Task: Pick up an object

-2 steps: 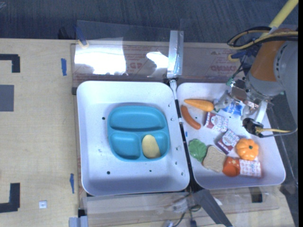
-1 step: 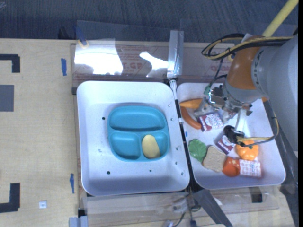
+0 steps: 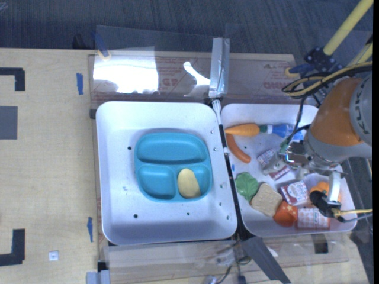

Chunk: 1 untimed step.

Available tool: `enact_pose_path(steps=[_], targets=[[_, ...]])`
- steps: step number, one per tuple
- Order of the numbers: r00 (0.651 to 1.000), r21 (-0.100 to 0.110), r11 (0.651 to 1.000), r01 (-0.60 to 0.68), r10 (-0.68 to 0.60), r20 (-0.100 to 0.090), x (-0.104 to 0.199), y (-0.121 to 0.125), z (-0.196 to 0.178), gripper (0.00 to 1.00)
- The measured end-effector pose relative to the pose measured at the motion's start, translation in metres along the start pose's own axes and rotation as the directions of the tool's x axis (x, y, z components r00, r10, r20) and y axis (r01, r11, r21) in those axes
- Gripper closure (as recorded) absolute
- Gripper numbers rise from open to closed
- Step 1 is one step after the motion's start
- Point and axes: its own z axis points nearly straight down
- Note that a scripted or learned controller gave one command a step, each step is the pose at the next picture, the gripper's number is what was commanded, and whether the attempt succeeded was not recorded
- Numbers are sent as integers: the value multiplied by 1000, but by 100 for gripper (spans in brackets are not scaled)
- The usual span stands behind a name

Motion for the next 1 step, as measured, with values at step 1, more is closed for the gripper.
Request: enact_pose_path(steps=[1], targets=[[1000, -7, 1000, -1, 1, 0, 0, 2, -12, 100]])
